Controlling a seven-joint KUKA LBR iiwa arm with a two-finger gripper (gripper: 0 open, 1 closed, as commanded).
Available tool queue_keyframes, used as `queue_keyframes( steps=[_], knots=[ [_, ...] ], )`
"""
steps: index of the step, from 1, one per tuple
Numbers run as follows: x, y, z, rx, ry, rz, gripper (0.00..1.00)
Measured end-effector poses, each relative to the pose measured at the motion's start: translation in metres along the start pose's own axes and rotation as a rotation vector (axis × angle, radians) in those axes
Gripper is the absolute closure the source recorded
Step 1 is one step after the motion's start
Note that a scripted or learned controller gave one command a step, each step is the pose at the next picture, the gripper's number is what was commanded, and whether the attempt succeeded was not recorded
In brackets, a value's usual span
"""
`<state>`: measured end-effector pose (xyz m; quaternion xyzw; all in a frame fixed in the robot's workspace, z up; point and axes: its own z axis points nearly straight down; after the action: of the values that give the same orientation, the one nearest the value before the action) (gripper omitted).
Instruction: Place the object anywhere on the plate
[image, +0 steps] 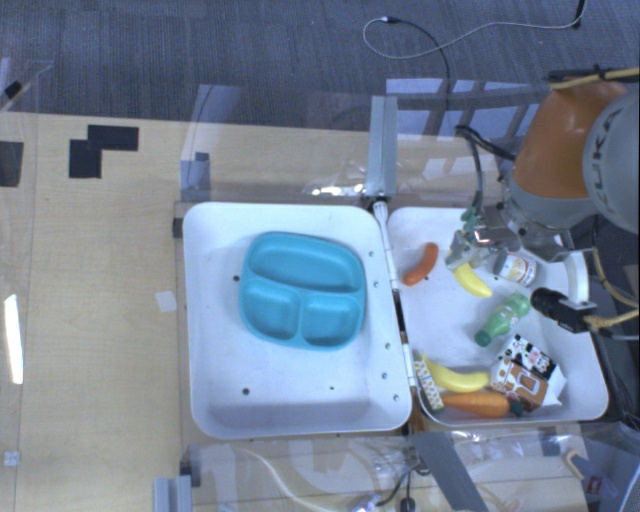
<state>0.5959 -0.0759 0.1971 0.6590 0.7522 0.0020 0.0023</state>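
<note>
A blue divided plate (300, 290) lies in the left white bin (220, 400). The right bin (590, 395) holds a red-orange sausage (421, 263), a small yellow banana (472, 280), a white bottle (515, 268), a green bottle (502, 318), a larger banana (455, 378), a carrot (475, 403) and a printed box (525, 365). My gripper (472, 243) hangs over the far part of the right bin, just above the small banana and right of the sausage. The wrist hides its tips.
The bins' raised rims meet in a ridge (392, 300) between plate and gripper. A metal post (382, 150) stands behind that ridge. A black fitting (555, 305) on the arm hangs over the right bin's right side.
</note>
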Motion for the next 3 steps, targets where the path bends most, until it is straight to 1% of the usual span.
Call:
queue_keyframes(
  steps=[1,2,3],
  knots=[
    [0.073,0.017,0.012,0.002,0.001,-0.103,1.0],
    [0.149,0.046,0.012,0.002,0.001,-0.19,1.0],
    [0.149,0.046,0.012,0.002,0.001,-0.19,0.0]
  ],
)
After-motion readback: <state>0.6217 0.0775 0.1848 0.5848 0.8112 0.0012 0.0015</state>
